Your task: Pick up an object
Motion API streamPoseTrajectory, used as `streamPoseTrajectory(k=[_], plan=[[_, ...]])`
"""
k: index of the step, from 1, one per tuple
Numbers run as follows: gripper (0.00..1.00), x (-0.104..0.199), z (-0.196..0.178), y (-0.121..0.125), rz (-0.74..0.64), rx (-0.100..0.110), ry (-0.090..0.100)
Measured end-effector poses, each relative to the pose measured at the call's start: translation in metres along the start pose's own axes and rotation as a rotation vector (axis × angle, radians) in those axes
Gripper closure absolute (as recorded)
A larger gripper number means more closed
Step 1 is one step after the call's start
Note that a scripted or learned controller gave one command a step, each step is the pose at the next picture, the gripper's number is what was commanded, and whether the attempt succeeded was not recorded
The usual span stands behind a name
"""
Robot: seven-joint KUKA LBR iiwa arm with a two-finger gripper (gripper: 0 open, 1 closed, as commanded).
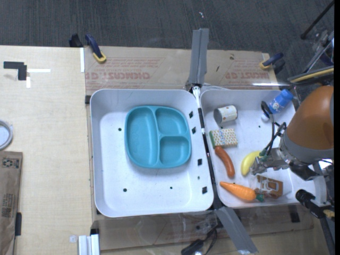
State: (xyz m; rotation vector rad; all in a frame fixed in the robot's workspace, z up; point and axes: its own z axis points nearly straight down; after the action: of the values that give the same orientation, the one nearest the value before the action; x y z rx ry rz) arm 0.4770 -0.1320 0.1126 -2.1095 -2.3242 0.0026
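Banana [248, 162] lies in the right bin [239, 99], touching the gripper [261, 166], whose opening cannot be told. Nearby: sausage [225, 161], carrot [239, 191], brown packet [269, 186], sponge [223, 137], can [226, 114]. A teal plate [158, 137] occupies the left bin [106, 142].

The left bin [101, 158] held a divided plate [158, 137]. In the right bin [241, 95], a can [226, 114] lay behind a sponge [223, 137], with a sausage [225, 161], banana [248, 162] and carrot [239, 191] nearer the front.
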Motion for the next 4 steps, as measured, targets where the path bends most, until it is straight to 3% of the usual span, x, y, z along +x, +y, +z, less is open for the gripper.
streamPoseTrajectory(k=[1, 2, 3, 4], plan=[[1.00, -0.057, -0.050, 0.024, -0.076, -0.002, -0.002], [0.00, -0.057, -0.049, 0.024, -0.076, -0.003, -0.002], [0.00, -0.044, -0.038, 0.030, -0.106, -0.001, -0.001], [0.00, -0.006, 0.022, 0.049, -0.123, -0.001, -0.001]])
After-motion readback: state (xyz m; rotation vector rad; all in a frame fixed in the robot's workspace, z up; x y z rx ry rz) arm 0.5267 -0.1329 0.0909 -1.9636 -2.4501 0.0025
